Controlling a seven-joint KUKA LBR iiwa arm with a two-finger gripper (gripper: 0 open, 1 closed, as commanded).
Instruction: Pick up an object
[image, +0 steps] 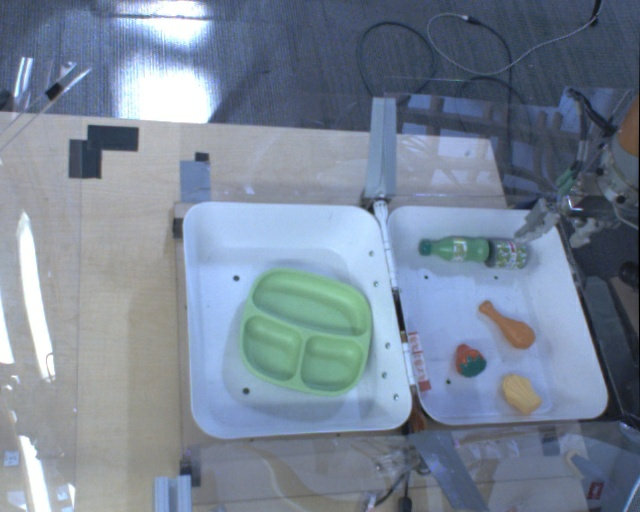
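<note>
Saw the gripper (533, 224) at the far side of the right bin (592, 385), just beside the base end of a green bottle (468, 250) lying on its side. Could not tell its opening or any hold. Noted a toy strawberry (470, 361) nearer the camera.

Divided tray (305, 330) in the left bin (200, 300); bottle (473, 250), drumstick (507, 325), strawberry (470, 361) and corn (521, 394) in the right bin (590, 390)

Fixed overhead camera (slanted), both bins (200, 300) framed.
</note>
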